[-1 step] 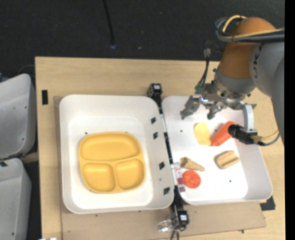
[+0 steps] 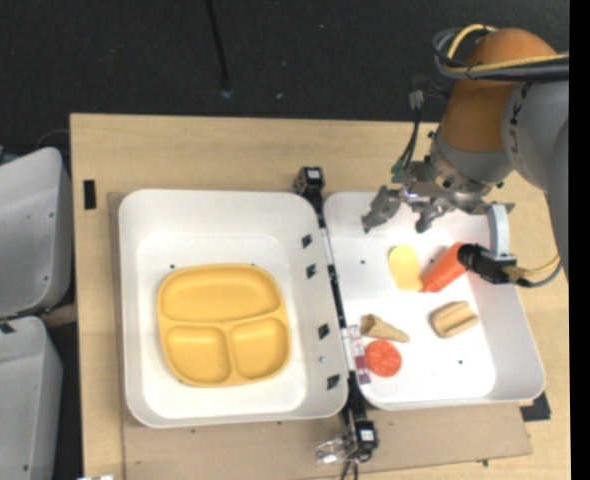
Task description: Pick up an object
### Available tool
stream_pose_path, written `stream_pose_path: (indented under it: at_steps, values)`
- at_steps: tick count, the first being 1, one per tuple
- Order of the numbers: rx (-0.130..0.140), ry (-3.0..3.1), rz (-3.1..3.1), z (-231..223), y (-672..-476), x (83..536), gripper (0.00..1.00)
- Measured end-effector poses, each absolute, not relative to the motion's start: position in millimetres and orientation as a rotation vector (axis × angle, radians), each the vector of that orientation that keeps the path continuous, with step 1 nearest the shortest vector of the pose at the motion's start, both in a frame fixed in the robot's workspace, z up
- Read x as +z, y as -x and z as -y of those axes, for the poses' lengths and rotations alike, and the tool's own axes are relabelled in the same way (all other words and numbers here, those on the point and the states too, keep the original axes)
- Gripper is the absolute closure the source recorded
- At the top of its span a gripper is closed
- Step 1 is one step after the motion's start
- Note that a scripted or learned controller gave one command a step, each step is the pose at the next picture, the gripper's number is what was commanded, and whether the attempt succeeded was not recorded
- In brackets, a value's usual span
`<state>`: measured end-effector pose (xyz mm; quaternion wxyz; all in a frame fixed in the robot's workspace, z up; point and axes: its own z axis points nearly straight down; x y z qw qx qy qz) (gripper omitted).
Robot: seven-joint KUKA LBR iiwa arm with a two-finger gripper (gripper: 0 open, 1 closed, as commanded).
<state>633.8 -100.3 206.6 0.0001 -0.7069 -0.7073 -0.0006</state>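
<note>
The right bin holds a pale yellow piece, an orange carrot-like piece, a tan bread-like block, a tan cone and a red round piece. My gripper hangs over the far part of this bin, just above the yellow piece, with its two fingers spread apart and nothing between them.
The left bin carries a yellow divided tray with three compartments. A ridge with black clips separates the two bins. The wooden bench runs around both bins.
</note>
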Motion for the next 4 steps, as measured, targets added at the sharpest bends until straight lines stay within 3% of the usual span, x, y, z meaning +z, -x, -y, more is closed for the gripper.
stream_pose_path:
  at_steps: [2,3,4]
  values:
    - [0.005,2.227,2.217,106,-636.2,99,0.00]
    - [-0.003,2.233,2.216,107,-637.6,113,1.00]
    - [-0.005,2.230,2.220,112,-646.5,161,1.00]
